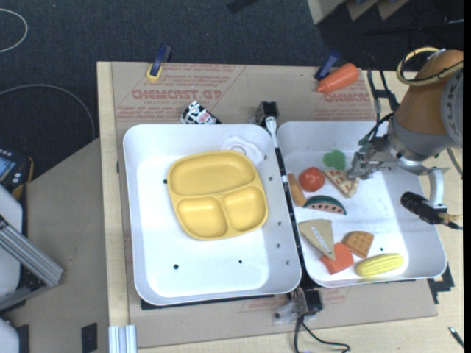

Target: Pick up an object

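The gripper [358,166] sits low in the right bin [423,259], tips just above the pizza slice [341,182]; whether they grip it, I cannot tell. Nothing looks lifted yet, so the pick itself seems left.

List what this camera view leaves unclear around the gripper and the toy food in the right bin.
- Gripper: too small and blurred to tell if it holds anything.
- Pizza slice: partly covered by the gripper, so contact cannot be judged.
- Green toy: too blurred to identify.
- Arm: cut off by the right edge of the view.
- Sandwich wedge: its lower corner is hidden by the orange piece.
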`<state>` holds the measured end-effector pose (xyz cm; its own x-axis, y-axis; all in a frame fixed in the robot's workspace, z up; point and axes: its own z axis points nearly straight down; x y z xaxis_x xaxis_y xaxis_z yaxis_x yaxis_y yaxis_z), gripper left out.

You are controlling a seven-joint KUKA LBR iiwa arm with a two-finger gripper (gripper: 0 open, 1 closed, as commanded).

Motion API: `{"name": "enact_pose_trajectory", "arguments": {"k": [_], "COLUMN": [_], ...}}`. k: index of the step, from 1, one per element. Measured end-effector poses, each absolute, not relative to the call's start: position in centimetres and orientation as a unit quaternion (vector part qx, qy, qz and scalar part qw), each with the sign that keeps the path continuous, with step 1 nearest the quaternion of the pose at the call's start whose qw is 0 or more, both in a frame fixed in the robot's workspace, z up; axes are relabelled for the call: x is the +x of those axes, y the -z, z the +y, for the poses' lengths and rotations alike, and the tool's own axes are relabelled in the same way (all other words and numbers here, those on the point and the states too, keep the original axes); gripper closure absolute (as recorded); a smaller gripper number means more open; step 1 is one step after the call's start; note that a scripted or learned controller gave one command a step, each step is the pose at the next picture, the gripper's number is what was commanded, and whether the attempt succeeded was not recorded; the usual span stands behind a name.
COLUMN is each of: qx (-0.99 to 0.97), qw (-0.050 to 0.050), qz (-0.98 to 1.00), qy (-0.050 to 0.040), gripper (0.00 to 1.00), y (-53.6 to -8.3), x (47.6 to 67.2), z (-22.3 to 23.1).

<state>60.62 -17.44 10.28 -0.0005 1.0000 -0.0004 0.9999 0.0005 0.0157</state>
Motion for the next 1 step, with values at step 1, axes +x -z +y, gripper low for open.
{"name": "enact_pose_trajectory", "arguments": {"k": [1], "qx": [0.707], "qw": [0.004], "qz": [0.707], "qy": [-0.0013], "gripper": [1.00], "y": [-15.29], "x": [61.48], "z": [-18.14]}}
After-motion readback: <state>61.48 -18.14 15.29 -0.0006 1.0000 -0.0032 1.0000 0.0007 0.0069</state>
